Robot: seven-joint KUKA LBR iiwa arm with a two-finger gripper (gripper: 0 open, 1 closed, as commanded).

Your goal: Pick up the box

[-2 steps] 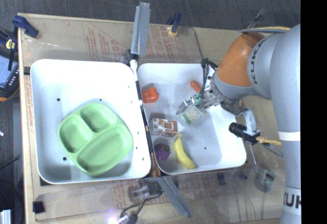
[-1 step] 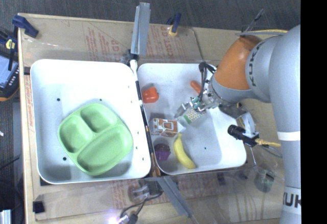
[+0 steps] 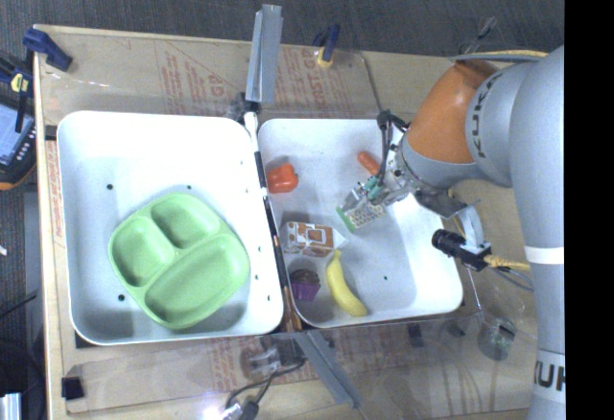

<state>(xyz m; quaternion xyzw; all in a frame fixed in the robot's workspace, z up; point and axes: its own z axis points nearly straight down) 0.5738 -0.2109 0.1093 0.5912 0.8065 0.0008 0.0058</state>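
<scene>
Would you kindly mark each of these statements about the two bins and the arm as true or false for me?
1. The green divided plate lies in the left bin. True.
2. The box lies in the left bin. False: it lies in the right bin, near the wall between the bins.
3. The banana lies just right of the purple item. True.
4. The gripper is over the green plate. False: it is over the right bin, to the right of the box.
5. The orange-red item sits below the banana in the view. False: it sits above the box, near the dividing wall.
</scene>
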